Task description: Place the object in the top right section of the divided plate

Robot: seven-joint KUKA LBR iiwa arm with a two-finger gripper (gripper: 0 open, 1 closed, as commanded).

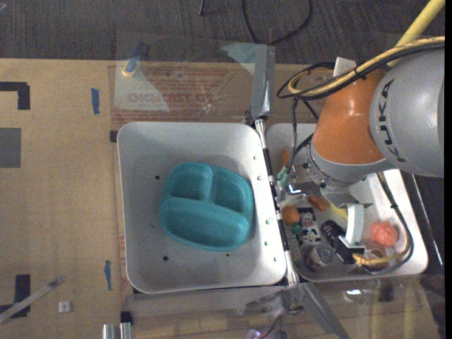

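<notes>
The grey KUKA arm (pixel 406 97) with its orange wrist band (pixel 346 136) reaches in from the right and stands over the right shallow white plastic bin (pixel 418 256). It covers most of that bin's upper and middle floor. The gripper (pixel 305 217) sits low beneath the wrist, near the bin's left wall and among clutter. Whether it is open or closed cannot be told from this view, and nothing can be confirmed as held. The teal plastic divided plate (pixel 206 205) lies alone in the left shallow white plastic bin (pixel 141 189), roughly at its centre and turned slightly off square. Two smaller sections sit along its upper side and one long section along its lower side. The plate's top right section (pixel 230 189) faces the wall shared by the two bins. The loose objects all lie in the right bin, well apart from the plate. A salmon-pink lumpy object (pixel 383 233) rests near the bin's right wall, clear of the gripper. Small orange pieces (pixel 318 203) lie just beside the gripper, towards the left wall. Which of these is the object to be placed cannot be determined. A clear plastic sheet (pixel 180 87) lies flat on the tan bench surface (pixel 56 189) above the left bin.
</notes>
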